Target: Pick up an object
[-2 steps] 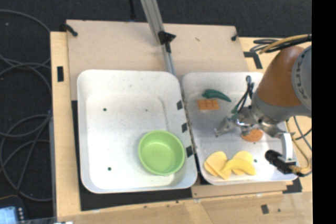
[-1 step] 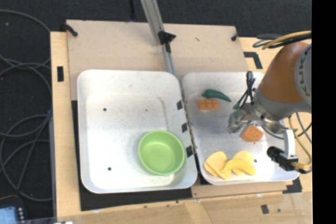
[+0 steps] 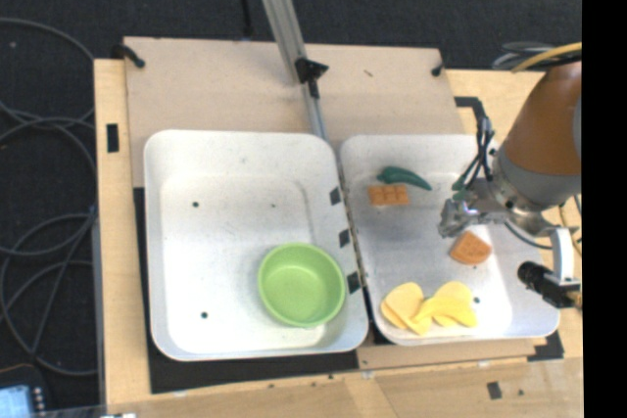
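Note:
The right bin [image 3: 392, 157] holds a green pepper-like object [image 3: 404, 176] near its back, a small orange block [image 3: 388, 197] just below it, an orange rounded object [image 3: 471, 249] toward the right and a yellow chip-like pile [image 3: 431, 307] at the front. My gripper [image 3: 454, 216] hangs over the right side of this bin, right above and to the left of the orange rounded object. Nothing shows between its fingers. A green bowl [image 3: 301, 284] sits in the left bin [image 3: 196, 162] at the front right corner.
A slanted aluminium bar [image 3: 279, 10] runs from the top down to the gap between the bins. Cables [image 3: 39, 210] lie on the floor to the left. The arm's orange band [image 3: 549, 117] is at the right edge.

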Robot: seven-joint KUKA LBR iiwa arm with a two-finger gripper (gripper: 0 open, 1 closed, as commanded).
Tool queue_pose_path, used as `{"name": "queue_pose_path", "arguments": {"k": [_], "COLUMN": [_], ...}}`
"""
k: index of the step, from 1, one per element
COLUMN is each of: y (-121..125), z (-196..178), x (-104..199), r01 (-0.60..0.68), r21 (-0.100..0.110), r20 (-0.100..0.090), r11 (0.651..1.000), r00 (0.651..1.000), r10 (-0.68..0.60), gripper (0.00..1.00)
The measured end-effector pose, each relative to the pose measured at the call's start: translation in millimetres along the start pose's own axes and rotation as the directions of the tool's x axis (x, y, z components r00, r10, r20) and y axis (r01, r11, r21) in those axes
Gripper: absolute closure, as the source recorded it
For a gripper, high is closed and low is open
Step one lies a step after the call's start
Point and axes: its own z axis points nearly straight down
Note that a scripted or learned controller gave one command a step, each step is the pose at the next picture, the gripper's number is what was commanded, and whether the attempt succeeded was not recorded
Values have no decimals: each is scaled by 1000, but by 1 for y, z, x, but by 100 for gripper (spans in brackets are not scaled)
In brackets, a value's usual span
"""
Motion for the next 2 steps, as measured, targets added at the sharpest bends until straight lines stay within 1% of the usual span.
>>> {"name": "queue_pose_path", "arguments": {"k": [1,2], "y": [7,9], "z": [-63,-93], "x": [-5,-5], "r01": [7,8], "r21": [-3,1], "r20": [1,0], "r11": [1000,1000], "r00": [1000,1000], "r10": [-7,-8], "gripper": [100,100]}}
